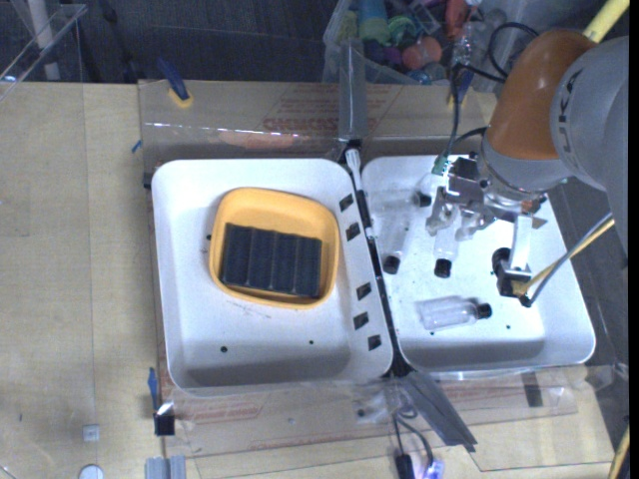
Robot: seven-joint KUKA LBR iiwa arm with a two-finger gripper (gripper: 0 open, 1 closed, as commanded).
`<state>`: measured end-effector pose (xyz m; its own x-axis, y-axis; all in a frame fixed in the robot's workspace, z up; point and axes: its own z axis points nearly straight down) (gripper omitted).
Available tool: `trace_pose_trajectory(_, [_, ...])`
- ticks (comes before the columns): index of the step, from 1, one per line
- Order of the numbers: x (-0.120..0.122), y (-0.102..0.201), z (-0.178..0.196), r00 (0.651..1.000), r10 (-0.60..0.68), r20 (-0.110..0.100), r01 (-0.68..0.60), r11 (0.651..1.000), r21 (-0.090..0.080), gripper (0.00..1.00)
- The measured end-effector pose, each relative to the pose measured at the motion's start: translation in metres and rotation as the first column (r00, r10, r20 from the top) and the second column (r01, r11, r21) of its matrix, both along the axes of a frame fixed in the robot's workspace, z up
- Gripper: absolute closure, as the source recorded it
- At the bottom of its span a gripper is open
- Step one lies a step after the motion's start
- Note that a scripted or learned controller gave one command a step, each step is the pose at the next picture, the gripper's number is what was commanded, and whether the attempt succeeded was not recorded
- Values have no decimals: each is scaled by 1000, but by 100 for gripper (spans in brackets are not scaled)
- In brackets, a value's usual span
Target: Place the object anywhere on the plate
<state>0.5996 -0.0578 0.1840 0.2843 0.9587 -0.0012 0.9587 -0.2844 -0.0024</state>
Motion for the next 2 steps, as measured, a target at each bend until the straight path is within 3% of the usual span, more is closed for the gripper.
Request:
trace_pose_trajectory(1, [0,0,0,1000,0,0,0,1000,0,0])
trace_pose_trajectory(2, [1,0,10,1000,2,1,-2,1000,0,100])
